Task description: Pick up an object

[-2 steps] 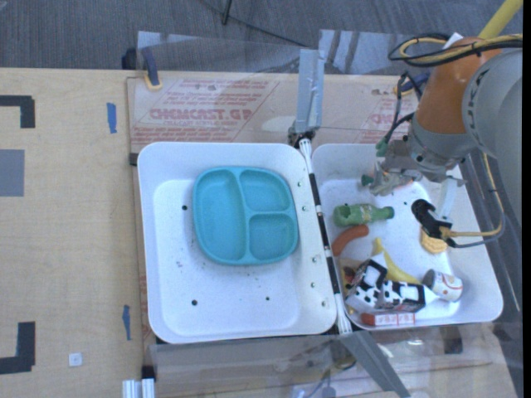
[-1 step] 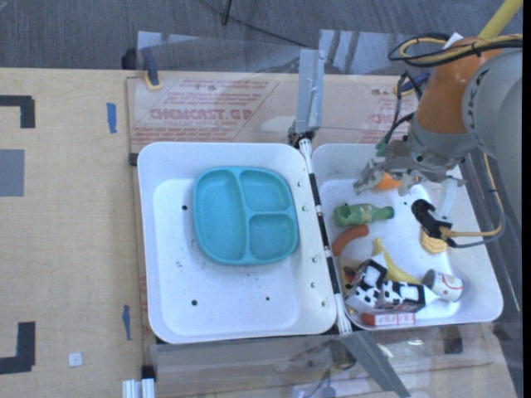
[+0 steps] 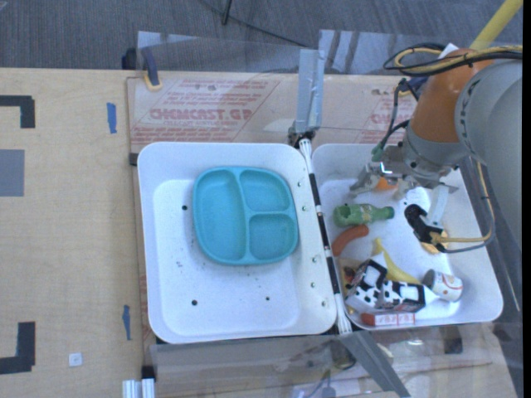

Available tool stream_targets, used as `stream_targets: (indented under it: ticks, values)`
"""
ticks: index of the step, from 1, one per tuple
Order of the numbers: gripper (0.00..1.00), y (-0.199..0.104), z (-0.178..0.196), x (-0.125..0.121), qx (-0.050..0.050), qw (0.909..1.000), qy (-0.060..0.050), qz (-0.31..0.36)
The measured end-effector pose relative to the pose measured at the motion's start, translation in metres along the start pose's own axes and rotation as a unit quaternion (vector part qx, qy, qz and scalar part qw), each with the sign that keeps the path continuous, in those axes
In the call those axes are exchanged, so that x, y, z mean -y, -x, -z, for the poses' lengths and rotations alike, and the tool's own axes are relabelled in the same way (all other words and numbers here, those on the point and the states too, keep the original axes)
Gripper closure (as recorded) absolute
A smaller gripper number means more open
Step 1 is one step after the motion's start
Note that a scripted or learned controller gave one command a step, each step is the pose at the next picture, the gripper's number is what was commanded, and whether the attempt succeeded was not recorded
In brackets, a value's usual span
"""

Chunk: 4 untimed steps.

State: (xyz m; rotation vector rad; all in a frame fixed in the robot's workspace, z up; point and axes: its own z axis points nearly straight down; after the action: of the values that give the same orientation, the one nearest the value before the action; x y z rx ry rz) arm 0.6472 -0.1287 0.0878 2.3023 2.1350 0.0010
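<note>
Arm [image 3: 489, 106] reaches in from the right, orange band [image 3: 440, 110] above the wrist. It is over the far part of the right bin [image 3: 481, 282].

Gripper [image 3: 383, 179] is low, at the far left of that bin, close to the wall shared with the left bin [image 3: 166, 264]. I cannot tell whether it is released or clenched; the view from above does not resolve it.

A small orange piece [image 3: 385, 184] shows right at the gripper. I cannot tell whether it is gripped or only lying under it.

Other contents of the right bin, from far to near:
- Green bottle [image 3: 362, 214] on its side, just on the near side of the gripper, neck pointing right.
- Red-orange piece [image 3: 349, 240], long and curved, just beside the bottle on its near side, close to the bin's left wall.
- Banana [image 3: 392, 262], to the right of the red-orange piece.
- Black-and-white toy [image 3: 383, 291] at the near left corner, touching the near end of the banana.
- White-and-orange item [image 3: 449, 285] by the near right wall, just right of the toy. It is too small for me to identify.

Left bin: a teal plate [image 3: 246, 215] with three compartments, flat, in the far right part, well apart from the gripper.

Both bins sit on a pale wooden bench [image 3: 66, 222]. A cardboard sheet [image 3: 199, 110] with red lettering lies behind them.
</note>
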Motion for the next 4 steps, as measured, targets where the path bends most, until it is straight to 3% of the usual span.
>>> stream_targets:
  ticks: [1, 2, 3, 4]
  values:
    - [1.00, 0.0010, 0.0091, -0.0004, 0.003, 1.0000, 0.000, 0.001]
    - [0.00, 0.0010, 0.0091, -0.0004, 0.003, 1.0000, 0.000, 0.001]
    - [1.00, 0.0007, 0.0169, -0.0002, 0.003, 1.0000, -0.001, 0.002]
    - [0.00, 0.0007, 0.0169, -0.0001, 0.003, 1.0000, -0.001, 0.002]
